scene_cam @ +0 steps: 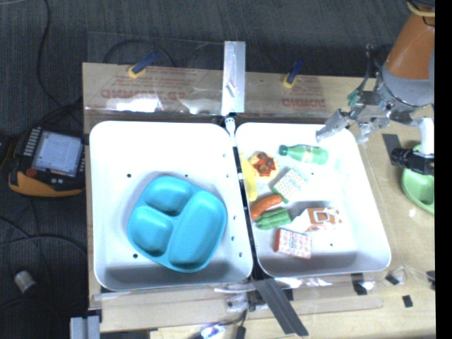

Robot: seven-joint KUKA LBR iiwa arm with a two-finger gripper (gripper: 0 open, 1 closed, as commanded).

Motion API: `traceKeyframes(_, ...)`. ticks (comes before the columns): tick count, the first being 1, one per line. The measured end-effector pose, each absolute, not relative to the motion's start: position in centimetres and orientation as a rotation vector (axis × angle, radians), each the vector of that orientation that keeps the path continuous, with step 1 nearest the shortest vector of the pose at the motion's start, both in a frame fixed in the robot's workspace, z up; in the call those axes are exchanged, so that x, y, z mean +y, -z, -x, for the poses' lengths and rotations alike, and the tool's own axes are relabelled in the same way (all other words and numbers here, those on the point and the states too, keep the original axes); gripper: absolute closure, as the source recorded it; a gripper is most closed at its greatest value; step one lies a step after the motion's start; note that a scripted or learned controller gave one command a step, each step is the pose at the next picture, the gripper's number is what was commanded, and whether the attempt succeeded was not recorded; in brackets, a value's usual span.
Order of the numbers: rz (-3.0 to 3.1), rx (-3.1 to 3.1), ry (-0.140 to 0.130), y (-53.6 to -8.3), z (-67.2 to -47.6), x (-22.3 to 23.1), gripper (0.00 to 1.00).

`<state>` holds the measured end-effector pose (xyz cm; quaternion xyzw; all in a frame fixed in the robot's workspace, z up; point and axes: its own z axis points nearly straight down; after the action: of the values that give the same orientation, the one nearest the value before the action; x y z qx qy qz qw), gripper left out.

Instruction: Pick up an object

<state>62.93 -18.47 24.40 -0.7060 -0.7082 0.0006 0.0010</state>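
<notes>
The arm [413, 48] is cut off at the upper right edge of the frame, and the gripper [332, 128] is seen as a small grey shape over the upper right corner of the right bin [371, 189]; whether its jaws are apart or together cannot be told. Reddish print on the clear sheet [169, 90] along the top of the bench is too blurred to be read, as is the print on the small packets. In the left bin [106, 189], in the left half of the frame, a blue divided tray [176, 221] is held. In the right bin a green bottle [304, 153] lies on its side near the top, just below and left of the gripper and apart from it. Below it are found a red and yellow item [263, 164], a checked packet [289, 183], an orange sausage shape [266, 204] touching a green vegetable shape [274, 219], an orange and white carton [321, 218] and a red patterned box [292, 243]
</notes>
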Motion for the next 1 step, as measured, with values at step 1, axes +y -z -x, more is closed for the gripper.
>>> traceKeyframes(1, 2.24, -2.201, -0.004, -15.51, -64.42, -12.79, 0.0)
